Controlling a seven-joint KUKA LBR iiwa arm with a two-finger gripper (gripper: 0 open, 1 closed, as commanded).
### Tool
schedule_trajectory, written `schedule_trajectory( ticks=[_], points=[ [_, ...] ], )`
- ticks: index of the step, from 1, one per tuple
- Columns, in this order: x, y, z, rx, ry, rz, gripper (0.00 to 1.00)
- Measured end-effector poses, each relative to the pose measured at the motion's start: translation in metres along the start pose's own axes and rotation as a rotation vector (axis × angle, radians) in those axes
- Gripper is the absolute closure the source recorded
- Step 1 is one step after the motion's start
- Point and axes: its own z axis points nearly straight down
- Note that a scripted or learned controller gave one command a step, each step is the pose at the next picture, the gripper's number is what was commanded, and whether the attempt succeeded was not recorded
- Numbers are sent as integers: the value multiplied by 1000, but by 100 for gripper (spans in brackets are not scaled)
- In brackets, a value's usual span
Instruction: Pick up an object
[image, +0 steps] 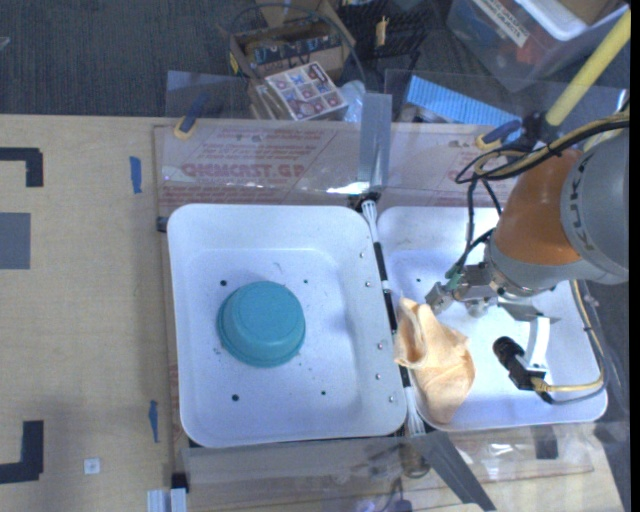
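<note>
Right bin (590, 400); gripper (450, 295) partly hidden

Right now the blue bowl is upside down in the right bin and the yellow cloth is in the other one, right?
Not quite. The camera view shows the blue bowl upside down in the left bin, and the yellow cloth is in the other one, the right bin.

Robotics lab: taped wooden surface (80, 300), two white bins (190, 240) fixed at centre, loose cables (500, 165) at two o'clock, cluttered cardboard box (290, 50) on the floor at twelve.
</note>
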Motion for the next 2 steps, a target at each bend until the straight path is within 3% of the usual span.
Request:
schedule_trajectory(
  ticks=[1,2],
  points=[
    [-8,-70,-1,-1,-1,-187,0],
    [-2,-6,0,-3,-2,-72,0]
  ],
)
